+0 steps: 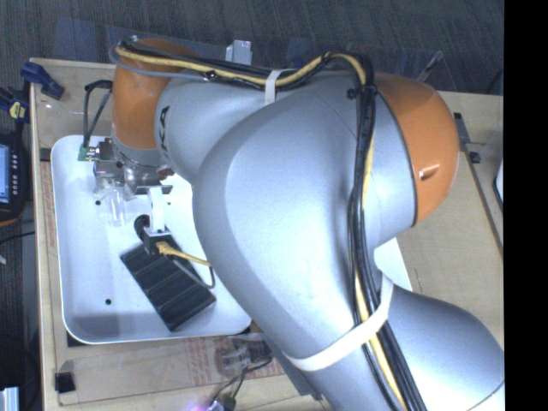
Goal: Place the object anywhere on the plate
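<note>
Even overhead light, soft shadow in white bin (73, 255) (lower edge), slightly grainy, arm (300, 229) sheen

A: Arm (300, 229) shell is smooth grey, w/ soft sheen, probably painted metal. Orange band (432, 157) glossy.

B: Yes. Bin (73, 255) is white plastic, smooth, semi-gloss. Black ribbed block (167, 285) looks matt. Tabletop (475, 204) is pale wood, matt.

The right part of the bin (68, 229) is hidden by the arm (308, 229), which is cut off by the near edge. The end effector (128, 191) is too blurred for its fingers to be made out.
</note>
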